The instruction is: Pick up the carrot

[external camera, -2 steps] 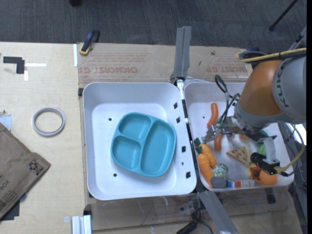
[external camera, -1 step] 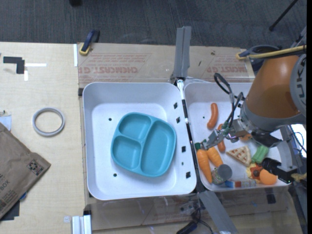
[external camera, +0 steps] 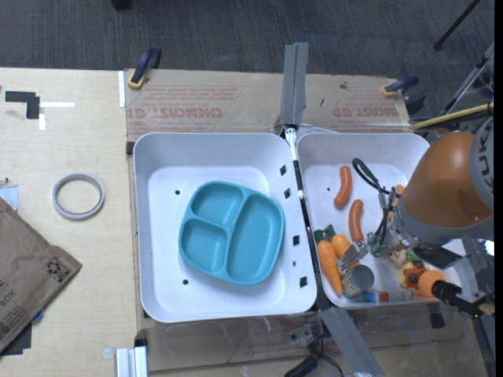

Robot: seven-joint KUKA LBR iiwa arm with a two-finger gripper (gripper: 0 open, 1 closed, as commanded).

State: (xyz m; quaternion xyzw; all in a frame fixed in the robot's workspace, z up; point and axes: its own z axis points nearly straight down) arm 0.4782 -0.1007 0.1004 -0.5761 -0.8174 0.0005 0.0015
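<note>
The carrot is orange with a green leafy top. It lies lengthwise along the left wall of the right bin, near that bin's front corner. A smaller orange piece sits just beside its upper end. My gripper hangs low in the right bin, just right of the carrot's upper half and close to the small orange piece. Nothing is visibly lifted. The arm's orange band and grey wrist cover the bin's right part.
Two red sausages lie behind the gripper. A round metal cup sits in front of it, next to the carrot's tip. Small toy foods lie at the front right. The left bin holds a blue divided plate.
</note>
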